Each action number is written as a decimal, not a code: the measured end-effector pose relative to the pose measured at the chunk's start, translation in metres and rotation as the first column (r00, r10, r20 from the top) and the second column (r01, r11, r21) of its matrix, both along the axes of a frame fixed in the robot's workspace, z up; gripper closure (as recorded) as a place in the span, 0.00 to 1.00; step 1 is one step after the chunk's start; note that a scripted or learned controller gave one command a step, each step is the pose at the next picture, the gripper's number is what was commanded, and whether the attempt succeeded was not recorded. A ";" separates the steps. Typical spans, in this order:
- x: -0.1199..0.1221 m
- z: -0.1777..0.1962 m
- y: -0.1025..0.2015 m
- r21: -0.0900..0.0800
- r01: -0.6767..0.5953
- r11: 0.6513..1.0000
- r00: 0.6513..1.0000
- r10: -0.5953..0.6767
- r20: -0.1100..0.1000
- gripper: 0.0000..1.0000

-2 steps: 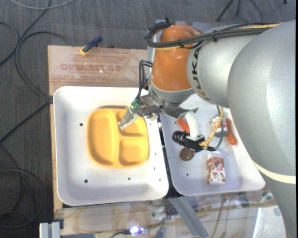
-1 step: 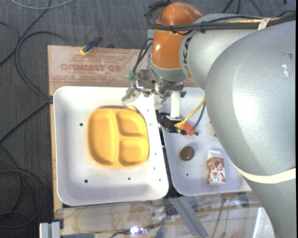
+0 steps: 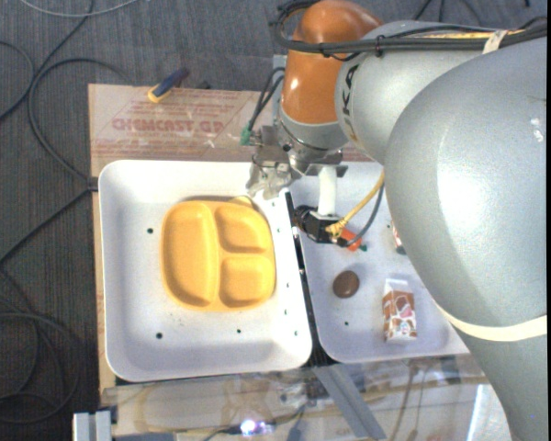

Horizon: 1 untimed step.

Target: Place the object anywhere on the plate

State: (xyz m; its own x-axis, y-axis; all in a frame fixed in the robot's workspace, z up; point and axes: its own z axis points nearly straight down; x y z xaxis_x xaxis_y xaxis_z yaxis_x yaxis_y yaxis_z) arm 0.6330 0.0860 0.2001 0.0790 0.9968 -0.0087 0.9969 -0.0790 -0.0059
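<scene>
The claw [image 3: 268, 180] is hovering over the yellow, three-compartment plastic plate's [image 3: 219, 253] far rim; I cannot tell its state. Judging so, it is needing to centre over the plate first.

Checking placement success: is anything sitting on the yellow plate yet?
No, the yellow plate in the left bin has bare compartments, while the brown round object and the small packet lie in the right bin.

Yellow plate [image 3: 219, 253], white bins [image 3: 129, 338], brown round object [image 3: 346, 285], brown-and-white patterned packet [image 3: 399, 311], orange-banded grey arm [image 3: 459, 154]
</scene>
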 end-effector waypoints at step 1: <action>0.000 0.000 0.000 -0.001 0.000 1.000 1.000 0.000 0.000 0.00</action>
State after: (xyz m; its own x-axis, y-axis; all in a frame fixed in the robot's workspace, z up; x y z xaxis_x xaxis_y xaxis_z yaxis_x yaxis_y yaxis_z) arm 0.6330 0.0859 0.2000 0.0790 0.9968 -0.0094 0.9969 -0.0790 -0.0058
